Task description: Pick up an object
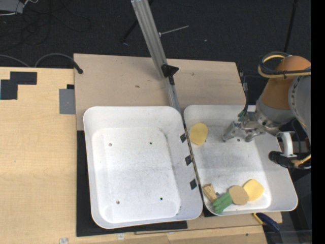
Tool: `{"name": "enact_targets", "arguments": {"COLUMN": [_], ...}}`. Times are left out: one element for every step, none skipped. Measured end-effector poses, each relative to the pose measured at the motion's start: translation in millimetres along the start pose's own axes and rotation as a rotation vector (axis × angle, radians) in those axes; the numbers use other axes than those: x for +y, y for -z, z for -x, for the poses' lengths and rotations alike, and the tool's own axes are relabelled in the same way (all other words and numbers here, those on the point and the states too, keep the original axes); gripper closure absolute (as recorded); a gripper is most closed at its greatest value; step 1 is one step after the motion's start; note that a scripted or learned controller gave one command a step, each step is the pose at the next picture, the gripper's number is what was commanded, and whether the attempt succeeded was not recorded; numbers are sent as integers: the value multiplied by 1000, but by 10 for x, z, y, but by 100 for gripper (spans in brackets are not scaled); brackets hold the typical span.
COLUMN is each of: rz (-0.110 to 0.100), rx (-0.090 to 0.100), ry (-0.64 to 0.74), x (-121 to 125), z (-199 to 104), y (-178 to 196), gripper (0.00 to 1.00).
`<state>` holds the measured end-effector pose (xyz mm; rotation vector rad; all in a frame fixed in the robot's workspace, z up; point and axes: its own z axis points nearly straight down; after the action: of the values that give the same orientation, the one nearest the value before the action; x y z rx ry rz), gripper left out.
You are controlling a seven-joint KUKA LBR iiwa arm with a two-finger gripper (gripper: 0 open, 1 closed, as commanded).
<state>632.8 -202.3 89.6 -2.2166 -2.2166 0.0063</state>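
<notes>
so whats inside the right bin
The right bin holds a pale yellow disc near its left wall. At the near edge cluster a tan block, a green piece, a brown disc and a yellow piece. The claw covers some floor.

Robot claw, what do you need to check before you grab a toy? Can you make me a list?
1. Something to grab in the right bin: ok, yellow disc lies near the divider; yellow block, tan round piece and green piece sit at the near edge.
2. Gripper above that bin: ok.
3. Gripper over a toy: not ok, the disc lies off to its side.
4. Fingers open: cannot tell.
5. Yellow disc free of neighbours: ok.
6. Near-edge pieces apart: not ok, they are bunched.
</notes>
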Motion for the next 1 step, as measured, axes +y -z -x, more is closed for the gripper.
{"name": "enact_targets", "arguments": {"rz": [5], "rx": [-1], "ry": [0], "x": [16], "z": [5], "y": [138], "gripper": [100]}}
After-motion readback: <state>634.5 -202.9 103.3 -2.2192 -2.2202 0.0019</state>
